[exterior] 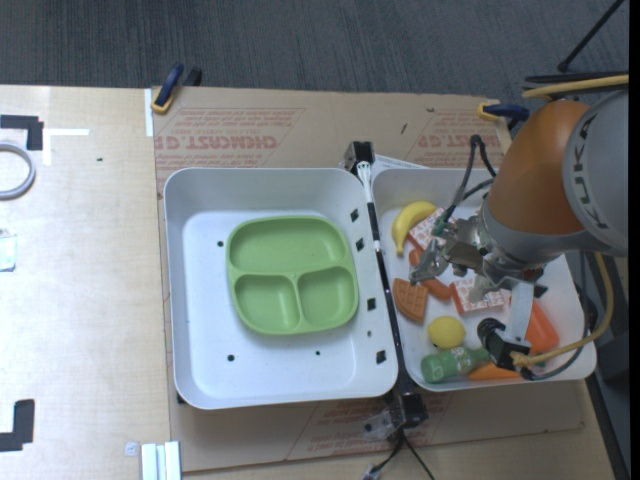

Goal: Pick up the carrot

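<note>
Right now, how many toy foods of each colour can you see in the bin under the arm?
Yellow: 2, the banana and the lemon
Orange: 2, the carrot and a second orange piece
Brown: 1, the waffle
Green: 1, the green bottle
Total: 6. Red and white pieces under the gripper are partly hidden, so uncounted.
</note>
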